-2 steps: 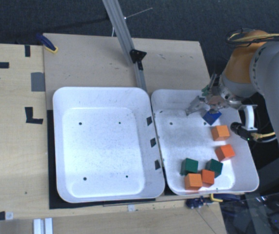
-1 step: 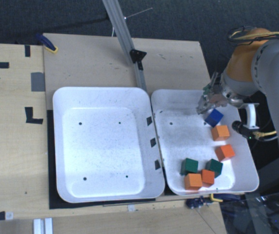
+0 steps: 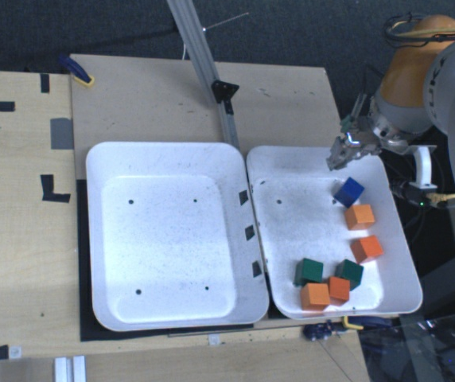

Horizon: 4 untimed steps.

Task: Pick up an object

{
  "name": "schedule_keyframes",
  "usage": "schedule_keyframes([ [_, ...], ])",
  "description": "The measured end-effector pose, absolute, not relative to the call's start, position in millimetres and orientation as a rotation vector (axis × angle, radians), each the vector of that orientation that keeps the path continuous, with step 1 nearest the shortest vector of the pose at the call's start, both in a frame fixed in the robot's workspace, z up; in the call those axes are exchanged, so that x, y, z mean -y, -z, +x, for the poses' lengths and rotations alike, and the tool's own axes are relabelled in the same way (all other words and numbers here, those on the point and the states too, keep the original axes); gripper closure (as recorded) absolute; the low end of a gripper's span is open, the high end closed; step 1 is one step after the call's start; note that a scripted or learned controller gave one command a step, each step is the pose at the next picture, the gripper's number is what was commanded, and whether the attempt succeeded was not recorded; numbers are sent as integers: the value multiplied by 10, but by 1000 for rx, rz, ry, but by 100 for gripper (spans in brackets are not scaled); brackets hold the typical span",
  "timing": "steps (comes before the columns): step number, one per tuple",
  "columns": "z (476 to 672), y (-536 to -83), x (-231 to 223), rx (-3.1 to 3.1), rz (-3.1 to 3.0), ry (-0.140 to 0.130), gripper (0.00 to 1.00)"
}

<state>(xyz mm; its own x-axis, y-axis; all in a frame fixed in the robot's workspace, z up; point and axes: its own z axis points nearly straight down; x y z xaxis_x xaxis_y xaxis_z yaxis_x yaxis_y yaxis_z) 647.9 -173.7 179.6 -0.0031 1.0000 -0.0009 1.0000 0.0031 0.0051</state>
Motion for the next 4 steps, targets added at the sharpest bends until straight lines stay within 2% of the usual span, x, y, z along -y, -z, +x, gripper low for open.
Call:
schedule_keyframes([
  [1,6487,-2037,1732,-2223,2218,-2,100],
  [3,6198,-2214,790,-2230,2216,-2,100],
  [4,6040,-2201,177,-2232,2215,0,100],
])
